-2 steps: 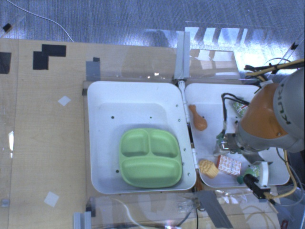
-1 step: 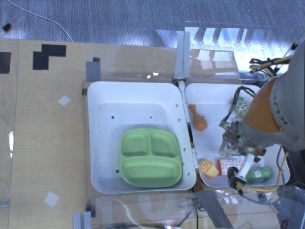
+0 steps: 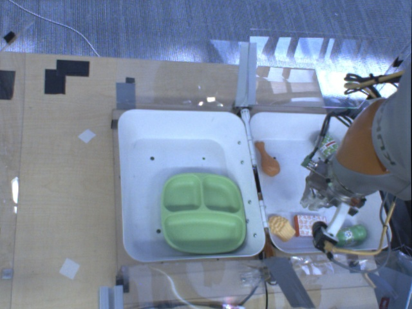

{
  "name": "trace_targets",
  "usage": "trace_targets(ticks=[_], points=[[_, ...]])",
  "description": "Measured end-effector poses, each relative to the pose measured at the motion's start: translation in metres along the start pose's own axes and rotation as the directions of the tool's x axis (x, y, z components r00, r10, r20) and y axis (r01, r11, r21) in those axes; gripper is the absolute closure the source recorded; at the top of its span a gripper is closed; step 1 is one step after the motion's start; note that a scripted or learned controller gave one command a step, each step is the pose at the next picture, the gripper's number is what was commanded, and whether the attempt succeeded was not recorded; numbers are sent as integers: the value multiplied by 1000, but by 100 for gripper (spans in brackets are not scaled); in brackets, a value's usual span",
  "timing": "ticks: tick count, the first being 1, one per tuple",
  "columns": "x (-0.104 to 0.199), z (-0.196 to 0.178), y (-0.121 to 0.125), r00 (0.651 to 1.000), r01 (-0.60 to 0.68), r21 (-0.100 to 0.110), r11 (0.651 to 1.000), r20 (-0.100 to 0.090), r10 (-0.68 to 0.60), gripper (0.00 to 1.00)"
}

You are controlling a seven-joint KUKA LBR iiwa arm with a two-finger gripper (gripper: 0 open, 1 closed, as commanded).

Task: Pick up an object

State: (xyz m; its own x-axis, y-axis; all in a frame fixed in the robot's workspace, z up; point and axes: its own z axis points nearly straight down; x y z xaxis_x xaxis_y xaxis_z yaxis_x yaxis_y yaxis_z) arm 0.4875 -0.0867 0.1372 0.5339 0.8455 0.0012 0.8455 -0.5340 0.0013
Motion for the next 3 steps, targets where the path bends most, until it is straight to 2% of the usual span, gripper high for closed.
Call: trace_targets(ticks=[1,2,3], points=[[20,-19,23,960,-280,1,960,1,280,100],[-3,42,7,982,-186,1,982,0,186,100],[-4,21,2,989,-150,1,989,0,150,100]])
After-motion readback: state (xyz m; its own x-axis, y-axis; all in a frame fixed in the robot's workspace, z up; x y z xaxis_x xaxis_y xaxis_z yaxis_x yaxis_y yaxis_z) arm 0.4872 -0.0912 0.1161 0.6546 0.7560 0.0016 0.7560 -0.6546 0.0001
